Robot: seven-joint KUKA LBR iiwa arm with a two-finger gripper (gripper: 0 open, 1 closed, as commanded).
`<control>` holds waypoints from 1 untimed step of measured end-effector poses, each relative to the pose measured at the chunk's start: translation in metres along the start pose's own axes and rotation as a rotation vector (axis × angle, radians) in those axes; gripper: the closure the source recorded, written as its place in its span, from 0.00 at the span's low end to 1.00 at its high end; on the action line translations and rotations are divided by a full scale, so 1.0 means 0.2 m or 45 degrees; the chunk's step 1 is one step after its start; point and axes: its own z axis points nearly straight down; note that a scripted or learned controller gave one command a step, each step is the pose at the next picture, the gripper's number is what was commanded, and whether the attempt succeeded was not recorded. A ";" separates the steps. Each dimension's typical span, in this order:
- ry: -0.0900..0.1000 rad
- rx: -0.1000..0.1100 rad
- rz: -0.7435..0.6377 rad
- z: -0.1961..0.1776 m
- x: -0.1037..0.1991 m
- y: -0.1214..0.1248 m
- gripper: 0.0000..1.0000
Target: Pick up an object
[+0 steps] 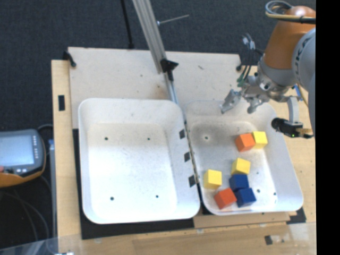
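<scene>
My gripper [239, 105] hangs open above the far rim of the right bin [281, 201], with nothing between its two grey fingers. Below it in that bin lie several small blocks. An orange block [245, 142] touches a yellow block [260, 138] near the bin's middle right. Closer to the front sit a yellow block [213, 178], another yellow block [241, 166], two blue blocks [239, 181] [246, 196] and an orange-red block [225, 198]. All the blocks lie apart from the gripper.
The left bin [87, 153] stands beside the right one. A slanted aluminium rail [151, 31] crosses the back of the bench. A grey handheld device [20, 153] rests off the bench at the left. A black fitting [289, 126] juts over the right bin's rim.
</scene>
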 end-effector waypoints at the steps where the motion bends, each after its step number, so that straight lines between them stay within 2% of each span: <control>1: 0.001 0.005 0.017 0.31 -0.23 -0.28 0.00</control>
